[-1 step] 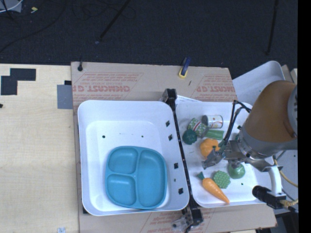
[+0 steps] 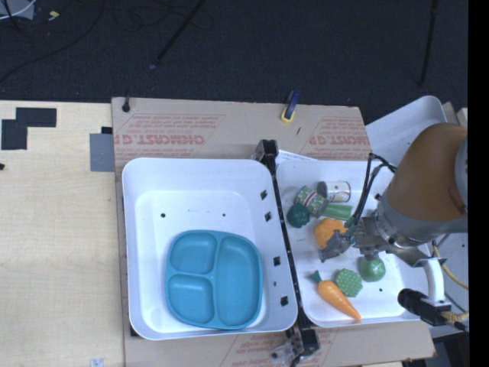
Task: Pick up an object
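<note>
Hovering mid-bin over the crowded right bin [image 2: 386, 312], the claw [image 2: 334, 249] touches an orange piece [image 2: 330, 228], its spread unreadable.

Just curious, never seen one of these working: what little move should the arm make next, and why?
Probably a short drop straight down. The gripper hangs in the right bin right beside the orange ball, with the carrot and green ball close by. I see nothing gripped, so lowering onto the orange ball seems sensible.

A divided tray [image 2: 215, 280] is lying in the left bin [image 2: 145, 205]; a carrot [image 2: 338, 297] is lying in the right bin [image 2: 382, 300].
</note>
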### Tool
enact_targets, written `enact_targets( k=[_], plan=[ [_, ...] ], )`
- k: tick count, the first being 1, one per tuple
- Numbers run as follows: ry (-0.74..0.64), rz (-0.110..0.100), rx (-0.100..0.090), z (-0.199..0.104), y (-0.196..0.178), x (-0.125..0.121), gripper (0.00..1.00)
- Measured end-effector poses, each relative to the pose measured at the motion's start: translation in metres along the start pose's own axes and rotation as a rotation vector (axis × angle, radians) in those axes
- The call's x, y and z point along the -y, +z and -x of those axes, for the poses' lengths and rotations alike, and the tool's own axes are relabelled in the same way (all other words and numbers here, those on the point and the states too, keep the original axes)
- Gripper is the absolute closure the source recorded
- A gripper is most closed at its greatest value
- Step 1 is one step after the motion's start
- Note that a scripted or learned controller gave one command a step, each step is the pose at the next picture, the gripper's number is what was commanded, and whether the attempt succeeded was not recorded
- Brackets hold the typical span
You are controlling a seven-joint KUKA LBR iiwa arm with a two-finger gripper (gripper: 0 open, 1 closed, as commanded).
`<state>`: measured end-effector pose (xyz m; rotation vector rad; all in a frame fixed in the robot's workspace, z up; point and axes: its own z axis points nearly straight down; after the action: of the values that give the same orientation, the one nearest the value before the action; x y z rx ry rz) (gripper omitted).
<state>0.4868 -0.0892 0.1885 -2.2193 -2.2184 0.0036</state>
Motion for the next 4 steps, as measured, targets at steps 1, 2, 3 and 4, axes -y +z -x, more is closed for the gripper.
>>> enact_targets(
  k=[1, 2, 3, 4],
  plan=[
    [-0.001, -0.003, -0.001, 0.006, 0.051, -0.006, 0.0],
    [0.0, 0.0, 0.0, 0.004, 0.104, -0.005, 0.0],
    [0.008, 0.001, 0.0, 0.006, 0.091, -0.005, 1.0],
    [-0.001, 0.004, 0.0, 0.001, 0.048, -0.004, 1.0]
  ],
)
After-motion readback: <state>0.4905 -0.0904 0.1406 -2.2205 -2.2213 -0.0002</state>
